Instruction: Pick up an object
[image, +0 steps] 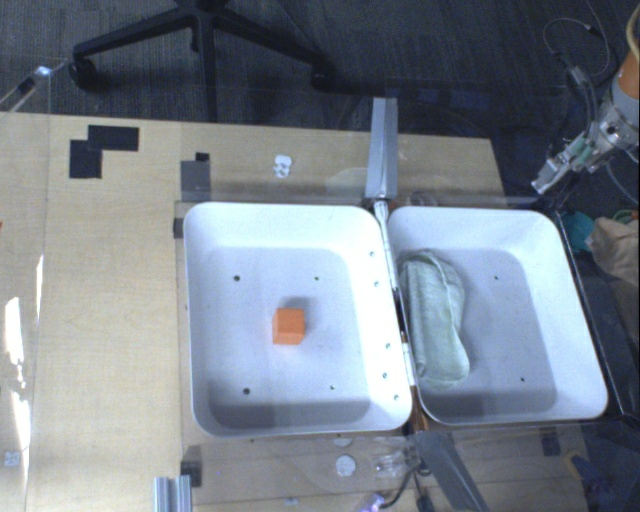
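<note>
1. Approach step, by the look of it: gripper (565, 165) parked at upper right, beyond the bins; open or shut, cannot tell.
2. Orange block (289, 326) mid left bin (210, 300); cloth (436, 318) in right bin (540, 300).
3. Next: reach over, descend onto one.

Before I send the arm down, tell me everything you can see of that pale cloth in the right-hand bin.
The pale grey-green folded cloth looks like soft towelling, bunched into a long, rounded bundle with visible folds and a lighter edge along one side. It lies flat on the floor of the right shallow white bin, running lengthwise against the bin's left wall, beside the divider between the two bins. It rests on the bin floor and seems to press against that wall.
</note>
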